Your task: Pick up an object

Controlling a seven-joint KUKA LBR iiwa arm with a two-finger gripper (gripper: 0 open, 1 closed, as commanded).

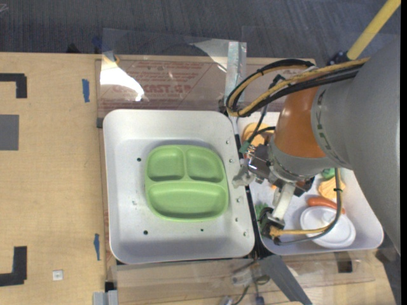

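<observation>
Most of the right bin (374, 232): hidden from you under the grey arm (359, 116) and its orange band. You see only its lower right corner and a strip along its left wall.
Jaws: lost below the wrist among cables, over the left part of the right bin, close to the wall beside the left bin (121, 170). You cannot tell whether they are open or closed, nor whether anything sits between them.
Hard to make out: a yellow-orange thing (257, 132) at the right bin's upper left is half covered by cables. A green and yellow scrap (329, 184) peeps out beside the wrist. You cannot name either.
Left bin contents: one green plate (186, 182) with three compartments, two small above one long, lies flat near the middle, in full view.
Right bin contents: a white round dish (321, 222) sits toward the lower right. An orange piece (322, 203) lies just beside its upper rim.
Objects against the jaws: the white round dish and orange piece lie near the wrist, on its right. The green plate lies on its left, across the bin walls and well apart.
Counter (51, 189): bare plywood left of the bins. A clear plastic sheet (159, 81) behind the left bin throws glare at you.
</observation>
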